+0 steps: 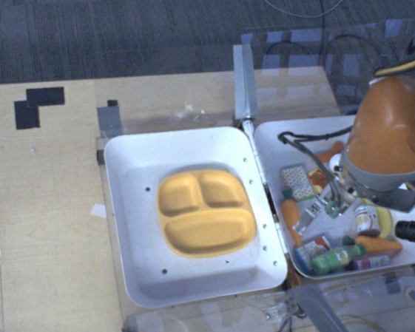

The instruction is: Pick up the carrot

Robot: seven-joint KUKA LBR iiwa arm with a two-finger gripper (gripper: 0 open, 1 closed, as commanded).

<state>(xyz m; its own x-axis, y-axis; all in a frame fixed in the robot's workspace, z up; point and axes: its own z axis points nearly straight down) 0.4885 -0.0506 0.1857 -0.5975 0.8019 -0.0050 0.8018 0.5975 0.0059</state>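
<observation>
The carrot [379, 244], an orange tapered piece, lies near the front edge of the right bin [267, 141], beside a green bottle [331, 260]. My gripper [322, 205] hangs low over the middle of that bin, to the left of and a little behind the carrot, apart from it. A shorter orange piece [291, 211] lies just left of the gripper. The arm's orange band [386, 130] covers the bin's right part.
The left bin [134, 207] holds a yellow divided plate [205, 210]. Around the gripper, the right bin is crowded with a checkered packet [295, 179], a small jar [365, 219] and other packets. A black cable [301, 140] loops at its back.
</observation>
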